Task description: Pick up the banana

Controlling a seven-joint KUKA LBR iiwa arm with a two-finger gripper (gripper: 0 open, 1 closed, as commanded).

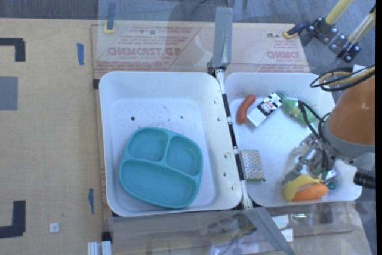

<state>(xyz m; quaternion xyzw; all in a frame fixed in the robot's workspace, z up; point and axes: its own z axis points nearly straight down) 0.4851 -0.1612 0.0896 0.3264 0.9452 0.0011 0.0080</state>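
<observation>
Approach step: claw [311, 165] sits over the banana [296, 186] at 5 o'clock in the right bin [262, 83], finger state unclear; next, descend and clamp.

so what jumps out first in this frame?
The teal divided plate lying alone in the left bin. Then the grey-and-orange arm over the right bin, its tool low above the banana, which lies against an orange carrot-like toy near the bin's front-right corner.
</observation>
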